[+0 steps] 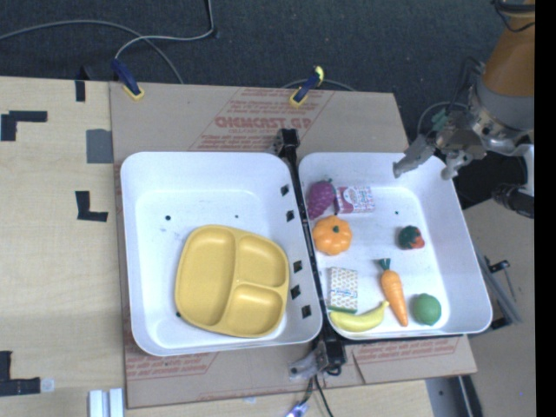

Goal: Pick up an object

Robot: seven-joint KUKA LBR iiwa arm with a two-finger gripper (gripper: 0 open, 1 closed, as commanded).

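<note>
Your gripper [427, 156] hangs at the upper right of the frame, its two fingers spread apart with nothing between them.

It sits over the right bin's [460, 224] top rim; below it lie a purple fruit [321, 199], carton [355, 199], orange pumpkin [332, 235], carrot [393, 293], banana [358, 318] and lime [426, 308], while the yellow tray [231, 280] fills the left bin [148, 198].

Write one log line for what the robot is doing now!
gripper: open, holding nothing | position: above right bin's far edge | toys untouched | yellow tray: left bin
</note>
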